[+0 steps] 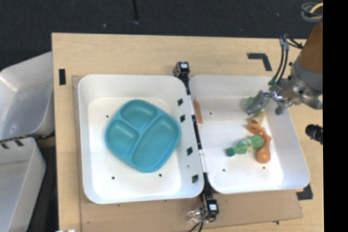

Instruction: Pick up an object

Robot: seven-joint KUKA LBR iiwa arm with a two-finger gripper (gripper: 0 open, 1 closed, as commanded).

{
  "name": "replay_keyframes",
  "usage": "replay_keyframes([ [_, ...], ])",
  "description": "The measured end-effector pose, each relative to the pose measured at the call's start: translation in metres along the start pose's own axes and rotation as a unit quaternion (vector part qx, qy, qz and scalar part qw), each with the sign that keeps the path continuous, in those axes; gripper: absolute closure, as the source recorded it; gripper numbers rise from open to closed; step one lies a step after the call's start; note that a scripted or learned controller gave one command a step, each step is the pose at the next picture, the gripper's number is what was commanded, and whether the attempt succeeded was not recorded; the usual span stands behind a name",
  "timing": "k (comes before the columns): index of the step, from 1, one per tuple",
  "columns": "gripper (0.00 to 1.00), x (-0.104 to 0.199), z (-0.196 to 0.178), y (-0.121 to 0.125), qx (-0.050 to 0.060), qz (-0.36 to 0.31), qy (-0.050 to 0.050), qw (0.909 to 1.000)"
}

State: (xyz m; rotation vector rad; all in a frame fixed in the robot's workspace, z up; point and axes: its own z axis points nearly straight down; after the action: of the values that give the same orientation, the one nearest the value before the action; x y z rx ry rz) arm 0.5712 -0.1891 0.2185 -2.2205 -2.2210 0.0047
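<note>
Green bottle (246,145) lay on its side in the right bin (291,171), long axis running toward the divider, cap end nearest it. I saw an orange curved toy (261,141) touching its far end. My gripper (260,103) hung above both, near the bin's back wall; I couldn't tell its jaw state. Open floor lay toward the divider. No label was legible. The left bin (87,176) held a blue tray (142,135).

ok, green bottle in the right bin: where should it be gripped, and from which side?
Probably across its pale green body, mid-length, coming straight down. The green bottle lies flat, running left-right, dark cap at its left end. Its right end touches the orange toy, so stay toward the cap side. The gripper sits above, near the bin's far side.
</note>
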Motion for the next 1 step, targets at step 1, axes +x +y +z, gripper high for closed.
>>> replay_keyframes([
  [1,0.0,-0.0033,0.062,-0.0044,0.0,0.0,0.0,1.0],
])
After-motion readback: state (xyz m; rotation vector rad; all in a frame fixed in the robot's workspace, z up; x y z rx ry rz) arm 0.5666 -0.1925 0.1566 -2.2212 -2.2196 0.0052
